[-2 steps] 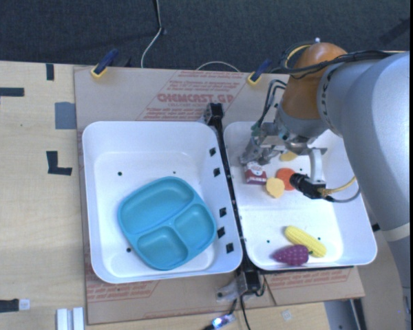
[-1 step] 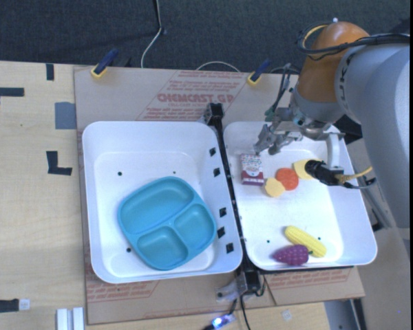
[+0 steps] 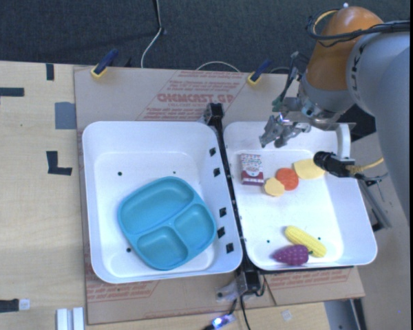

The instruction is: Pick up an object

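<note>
Plainly, the small red-and-white carton (image 3: 251, 168) lies flat near the back left of the right-hand white bin (image 3: 344, 212), just below and left of the jaws (image 3: 276, 136), which hang above the bin's far rim with nothing between them; whether they stand apart or together I cannot tell. A straight descent from here would likely miss the carton, or nudge it against the bin wall. The orange round piece (image 3: 287, 178) and yellow pieces (image 3: 308, 170) crowd close beside, inviting a stray contact.
</note>
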`<state>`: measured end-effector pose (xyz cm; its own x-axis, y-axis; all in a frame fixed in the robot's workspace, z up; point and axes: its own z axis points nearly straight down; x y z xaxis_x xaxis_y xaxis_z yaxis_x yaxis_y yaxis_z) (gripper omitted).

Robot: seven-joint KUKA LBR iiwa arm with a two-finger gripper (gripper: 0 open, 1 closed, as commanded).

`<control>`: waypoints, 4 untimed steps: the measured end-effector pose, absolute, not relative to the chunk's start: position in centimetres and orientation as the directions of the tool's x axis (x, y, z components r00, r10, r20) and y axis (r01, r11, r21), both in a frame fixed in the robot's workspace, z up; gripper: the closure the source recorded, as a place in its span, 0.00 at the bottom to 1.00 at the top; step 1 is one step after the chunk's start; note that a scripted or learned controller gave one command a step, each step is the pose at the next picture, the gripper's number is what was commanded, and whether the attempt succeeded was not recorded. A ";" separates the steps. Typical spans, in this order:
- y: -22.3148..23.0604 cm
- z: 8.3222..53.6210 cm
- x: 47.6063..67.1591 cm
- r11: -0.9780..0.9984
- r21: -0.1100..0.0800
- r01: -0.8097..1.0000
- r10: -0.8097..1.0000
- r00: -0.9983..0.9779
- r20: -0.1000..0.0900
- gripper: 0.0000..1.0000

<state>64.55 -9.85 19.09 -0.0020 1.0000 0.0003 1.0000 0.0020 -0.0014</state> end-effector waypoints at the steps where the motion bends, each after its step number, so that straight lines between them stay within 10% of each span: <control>1: -9.4 23.1 64.4 0.002 -0.001 1.000 1.000 -0.002 0.000 1.00; 4: 4.8 22.7 57.7 0.007 -0.007 1.000 1.000 -0.007 0.001 1.00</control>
<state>57.68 4.82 22.65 -0.0066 1.0000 0.0014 1.0000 0.0066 -0.0074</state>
